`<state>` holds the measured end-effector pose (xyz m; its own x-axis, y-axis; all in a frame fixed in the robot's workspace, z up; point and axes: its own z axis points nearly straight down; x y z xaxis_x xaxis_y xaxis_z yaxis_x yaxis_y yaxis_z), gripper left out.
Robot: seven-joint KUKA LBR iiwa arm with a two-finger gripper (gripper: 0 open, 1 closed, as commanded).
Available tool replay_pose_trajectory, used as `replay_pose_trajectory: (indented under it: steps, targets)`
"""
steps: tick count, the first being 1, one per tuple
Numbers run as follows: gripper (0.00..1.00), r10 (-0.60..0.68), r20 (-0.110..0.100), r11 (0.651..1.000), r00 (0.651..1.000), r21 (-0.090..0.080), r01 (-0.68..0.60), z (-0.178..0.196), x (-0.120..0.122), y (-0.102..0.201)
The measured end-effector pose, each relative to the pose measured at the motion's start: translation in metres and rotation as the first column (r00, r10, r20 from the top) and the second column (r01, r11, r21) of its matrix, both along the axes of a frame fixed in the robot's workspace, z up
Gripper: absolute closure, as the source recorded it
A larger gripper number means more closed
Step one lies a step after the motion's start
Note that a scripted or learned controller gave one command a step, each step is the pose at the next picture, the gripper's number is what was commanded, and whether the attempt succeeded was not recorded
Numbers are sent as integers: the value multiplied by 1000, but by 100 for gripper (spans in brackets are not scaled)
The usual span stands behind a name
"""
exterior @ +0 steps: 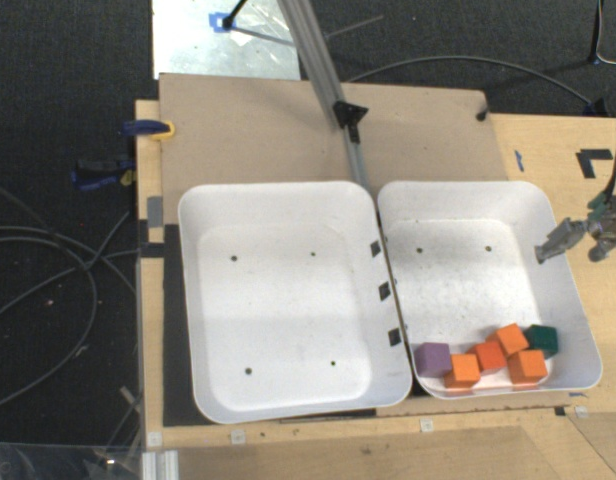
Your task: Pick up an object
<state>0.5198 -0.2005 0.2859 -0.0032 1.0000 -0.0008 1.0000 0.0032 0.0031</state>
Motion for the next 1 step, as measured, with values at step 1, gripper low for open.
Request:
replay_pose_trajectory:
  steps: [1]
  targets:
    - [0,-1,5,1000,1000,-2,1,47,-19,-2]
